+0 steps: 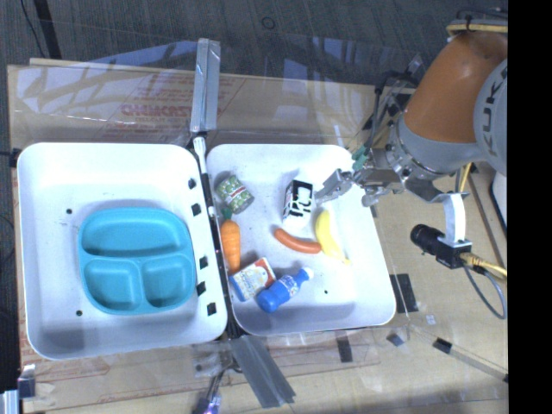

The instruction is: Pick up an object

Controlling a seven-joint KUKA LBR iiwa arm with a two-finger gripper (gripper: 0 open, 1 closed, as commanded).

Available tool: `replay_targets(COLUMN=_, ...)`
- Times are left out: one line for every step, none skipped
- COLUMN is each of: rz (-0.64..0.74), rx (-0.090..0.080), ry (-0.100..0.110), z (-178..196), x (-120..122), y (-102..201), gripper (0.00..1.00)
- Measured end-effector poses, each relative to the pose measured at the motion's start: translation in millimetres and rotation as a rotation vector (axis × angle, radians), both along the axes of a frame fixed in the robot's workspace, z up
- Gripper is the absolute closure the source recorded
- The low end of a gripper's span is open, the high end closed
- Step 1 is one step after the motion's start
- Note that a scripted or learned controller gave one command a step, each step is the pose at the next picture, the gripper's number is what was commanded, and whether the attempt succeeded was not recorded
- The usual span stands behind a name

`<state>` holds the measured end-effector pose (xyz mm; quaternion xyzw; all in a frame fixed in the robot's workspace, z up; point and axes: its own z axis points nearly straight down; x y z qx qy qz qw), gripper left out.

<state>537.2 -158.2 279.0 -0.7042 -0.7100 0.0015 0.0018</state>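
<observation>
Partly hidden behind the jaws (338, 185), a black-and-white carton (297, 201) stands in the right bin (373, 296) just beside a banana (328, 234); whether they are clenched is unclear.

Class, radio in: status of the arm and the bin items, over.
Gripper over right bin, holding nothing. Nearest: black-and-white carton, banana. Sausage close alongside.
</observation>
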Motion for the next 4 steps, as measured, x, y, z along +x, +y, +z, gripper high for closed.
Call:
replay_targets(rz=0.010, rx=-0.002, ry=-0.012, z=-167.8, x=13.0, y=-28.3, gripper=0.00)
replay_targets(rz=0.003, rx=0.003, ry=-0.024, z=-174.4, x=11.6, y=-46.3, gripper=0.00)
replay_targets(rz=0.005, rx=-0.001, ry=-0.021, z=-166.1, x=10.6, y=-47.7, gripper=1.00)
replay_targets(rz=0.049, rx=0.000, ry=-0.003, z=-96.3, x=21.4, y=-52.7, gripper=1.00)
